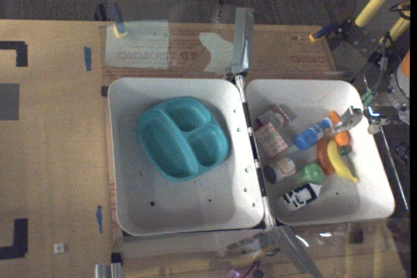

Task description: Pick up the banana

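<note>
Banana [341,162] lies in right bin [371,205], just below the pincer [352,116], touching an orange piece [324,154]. Pincer sits over the bin's upper right; can't tell if spread or pressed together. Blue bottle [313,133] just left of it. Teal tray [183,137] far left, other bin.

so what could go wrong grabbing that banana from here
1. The banana lies against an orange item and a green one, so the gripper might pinch or drag a neighbour instead.
2. It sits near the right bin's far wall, leaving little room on that side.
3. The blue bottle lies close to the gripper and could get nudged.
</note>
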Robot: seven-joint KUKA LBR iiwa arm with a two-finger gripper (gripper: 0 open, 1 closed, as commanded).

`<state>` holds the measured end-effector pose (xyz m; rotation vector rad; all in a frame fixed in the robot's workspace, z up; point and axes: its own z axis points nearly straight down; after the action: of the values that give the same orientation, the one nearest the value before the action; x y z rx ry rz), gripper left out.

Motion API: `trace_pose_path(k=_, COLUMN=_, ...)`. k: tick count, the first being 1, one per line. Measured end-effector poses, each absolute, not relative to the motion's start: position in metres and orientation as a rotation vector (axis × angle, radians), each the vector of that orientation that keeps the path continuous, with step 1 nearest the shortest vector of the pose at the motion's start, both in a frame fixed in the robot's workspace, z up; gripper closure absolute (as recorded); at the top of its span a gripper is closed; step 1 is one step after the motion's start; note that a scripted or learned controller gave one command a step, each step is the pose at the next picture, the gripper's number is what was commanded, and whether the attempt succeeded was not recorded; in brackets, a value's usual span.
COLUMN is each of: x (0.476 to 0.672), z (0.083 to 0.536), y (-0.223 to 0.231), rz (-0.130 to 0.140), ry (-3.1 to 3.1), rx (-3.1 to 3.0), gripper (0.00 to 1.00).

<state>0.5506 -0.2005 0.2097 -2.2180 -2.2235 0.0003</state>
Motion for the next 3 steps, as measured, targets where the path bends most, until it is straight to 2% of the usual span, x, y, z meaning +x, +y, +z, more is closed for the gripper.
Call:
trace_pose_path(k=1, x=0.547, z=0.095, y=-0.205, rz=-0.002, ry=-2.245, rx=-2.201, gripper=0.0)
trace_pose_path(k=2, x=0.506, z=0.089, y=-0.216, rz=-0.021, ry=-2.394, rx=-2.038, gripper=0.0)
trace_pose_path(k=3, x=0.503, z=0.098, y=-0.223, rz=-0.009, ry=-2.389, rx=-2.054, gripper=1.0)
